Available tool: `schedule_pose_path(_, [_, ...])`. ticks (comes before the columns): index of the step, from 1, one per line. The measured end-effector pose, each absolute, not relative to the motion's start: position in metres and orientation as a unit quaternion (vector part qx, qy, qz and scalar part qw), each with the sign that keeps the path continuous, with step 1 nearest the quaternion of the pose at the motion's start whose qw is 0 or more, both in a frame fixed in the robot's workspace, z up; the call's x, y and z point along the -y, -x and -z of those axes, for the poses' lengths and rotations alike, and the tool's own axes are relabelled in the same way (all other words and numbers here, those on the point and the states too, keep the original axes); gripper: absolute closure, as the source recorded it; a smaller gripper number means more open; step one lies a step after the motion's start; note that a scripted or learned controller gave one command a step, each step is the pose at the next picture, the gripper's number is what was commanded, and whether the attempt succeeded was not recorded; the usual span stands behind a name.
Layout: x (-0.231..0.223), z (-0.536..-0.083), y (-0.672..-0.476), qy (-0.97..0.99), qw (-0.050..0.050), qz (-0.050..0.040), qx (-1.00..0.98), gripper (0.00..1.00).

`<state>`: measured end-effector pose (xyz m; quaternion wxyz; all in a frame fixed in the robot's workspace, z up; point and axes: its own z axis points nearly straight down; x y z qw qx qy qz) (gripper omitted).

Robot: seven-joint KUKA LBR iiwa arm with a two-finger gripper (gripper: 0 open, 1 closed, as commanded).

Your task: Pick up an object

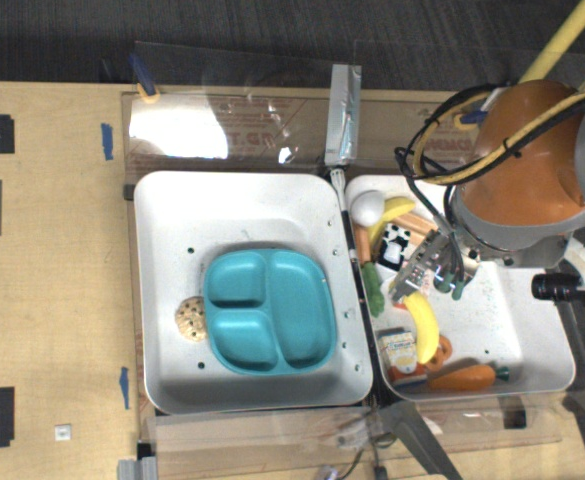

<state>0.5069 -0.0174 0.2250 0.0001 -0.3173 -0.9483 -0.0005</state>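
teal tray [269, 308] and cookie [191, 318] in left bin [172, 208]; gripper [424, 273] over right bin [532, 343], finger state unclear

The left bin [162, 203] holds a teal divided plate [269, 309] with a cookie [190, 319] beside it; the gripper [419, 273] hangs over the right bin [532, 353]. A banana [423, 329] and a carrot [462, 376] lie there.

A tan table [42, 298] is carrying two white bins, the left bin [162, 208] and right bin [532, 343], sitting side by side at frame centre.
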Motion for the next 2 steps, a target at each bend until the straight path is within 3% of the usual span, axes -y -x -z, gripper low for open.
schedule_pose_path(1, [0.024, -0.184, -0.479, 0.381, 0.001, 0.0003, 0.925, 1.0])
schedule_pose_path(2, [0.065, -0.185, -0.518, 0.308, -0.002, 0.0003, 0.951, 1.0])
